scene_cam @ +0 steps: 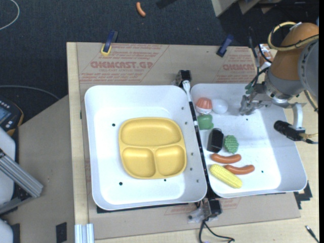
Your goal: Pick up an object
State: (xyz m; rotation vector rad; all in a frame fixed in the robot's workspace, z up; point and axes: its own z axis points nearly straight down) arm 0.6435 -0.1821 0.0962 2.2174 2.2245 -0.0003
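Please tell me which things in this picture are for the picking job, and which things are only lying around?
For the job:
gripper
right bin
two sausages
corn cob
broccoli
black block
green piece

Only lying around:
yellow divided tray in the left bin
orange piece on the floor
blue clamps
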